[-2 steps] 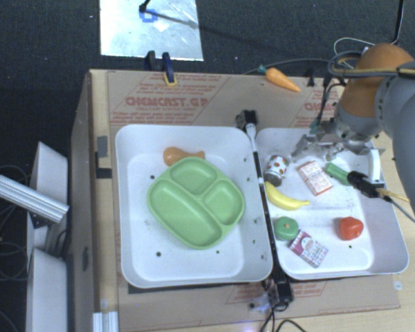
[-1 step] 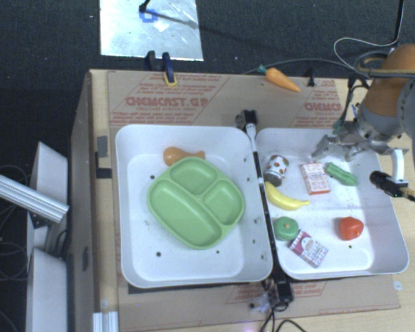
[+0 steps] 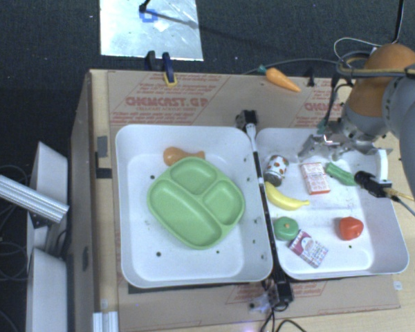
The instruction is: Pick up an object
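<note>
- The gripper (image 3: pixel 323 146) hangs over the far side of the right bin (image 3: pixel 391 244); whether it is released or clenched cannot be told
- Just beneath it lie a red-and-white packet (image 3: pixel 315 178) and a green object (image 3: pixel 339 173)
- A green divided plate (image 3: pixel 196 200) sits in the left bin (image 3: pixel 135 254)

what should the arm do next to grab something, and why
Probably lower the gripper a little toward the red-and-white carton just below it in the right bin. The gripper hovers over that bin's upper part with nothing visibly held, and the carton lies flat, with a gap between it and the banana.
</note>
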Robot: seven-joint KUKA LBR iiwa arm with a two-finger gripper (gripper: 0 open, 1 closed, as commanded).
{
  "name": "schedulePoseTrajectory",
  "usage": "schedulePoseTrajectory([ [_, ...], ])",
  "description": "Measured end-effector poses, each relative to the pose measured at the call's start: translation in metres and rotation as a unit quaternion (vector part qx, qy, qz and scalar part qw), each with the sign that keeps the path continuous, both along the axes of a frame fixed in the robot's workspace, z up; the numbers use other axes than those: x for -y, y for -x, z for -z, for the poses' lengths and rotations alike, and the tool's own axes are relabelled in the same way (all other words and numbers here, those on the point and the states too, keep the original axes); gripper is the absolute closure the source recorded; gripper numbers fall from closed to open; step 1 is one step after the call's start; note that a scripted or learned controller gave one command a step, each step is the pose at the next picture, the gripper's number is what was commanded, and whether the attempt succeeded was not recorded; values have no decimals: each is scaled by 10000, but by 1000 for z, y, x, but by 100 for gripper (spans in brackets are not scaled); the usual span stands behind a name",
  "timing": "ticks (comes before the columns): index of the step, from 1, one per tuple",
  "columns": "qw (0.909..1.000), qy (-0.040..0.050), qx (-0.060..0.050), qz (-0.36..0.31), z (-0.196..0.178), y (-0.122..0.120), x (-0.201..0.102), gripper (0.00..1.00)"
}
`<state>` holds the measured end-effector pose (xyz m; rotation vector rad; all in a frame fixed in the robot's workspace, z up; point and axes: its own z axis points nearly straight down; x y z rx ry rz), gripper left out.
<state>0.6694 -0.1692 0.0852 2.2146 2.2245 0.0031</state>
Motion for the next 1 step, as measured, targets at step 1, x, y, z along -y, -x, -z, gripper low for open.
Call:
schedulePoseTrajectory([
  [1,10000,-14,-14,4,0,0,36,0],
])
